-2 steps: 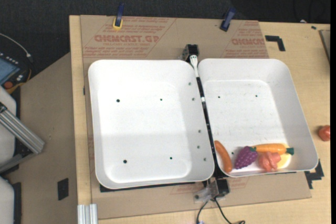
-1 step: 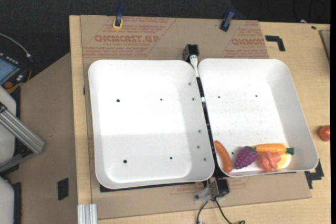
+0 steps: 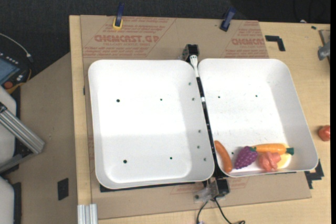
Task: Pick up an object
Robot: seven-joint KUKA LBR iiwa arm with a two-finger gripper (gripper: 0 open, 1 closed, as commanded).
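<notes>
Camera view from above, two white bins side by side on the bench [image 3: 157,34], right bin [image 3: 252,86] holding toy foods along its near edge, sausage [image 3: 223,157], purple grapes [image 3: 245,157], carrot [image 3: 273,148], pink piece [image 3: 268,161], left bin [image 3: 142,81] beside it.

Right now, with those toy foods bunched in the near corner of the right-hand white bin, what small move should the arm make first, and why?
Probably reach in above the purple toy grape bunch in the shallow white right bin. It sits clear between the orange toy sausage and the pink toy piece beneath the orange toy carrot.
</notes>
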